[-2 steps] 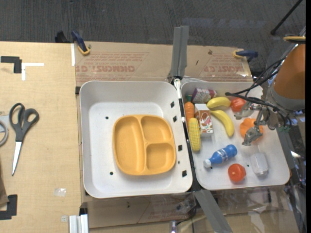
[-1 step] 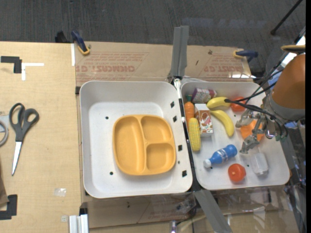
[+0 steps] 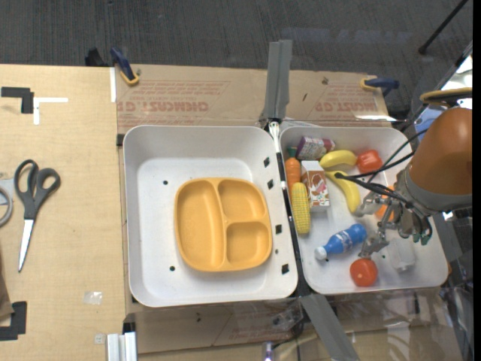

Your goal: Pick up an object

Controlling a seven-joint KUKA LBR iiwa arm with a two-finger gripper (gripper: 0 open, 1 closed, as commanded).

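Over on the far left, a pair of scissors lay on the worktop, well clear of the action and no part of this job. Next came the left bin, and in it sat a yellow divided plate, flat and square in the middle, likely a drop-off spot. Across the divider, the right bin was the busy one: a corn cob and a carrot along the left wall, a small carton just beside them, a banana curving past it, a blue bottle lying on its side, and a red tomato near the front. The pincer hung low over the stretch between bottle and tomato, cables in the way, so whether it was spread or closed I couldn't tell. Nothing was visibly held; the bottle looked the likeliest target, being nearest.
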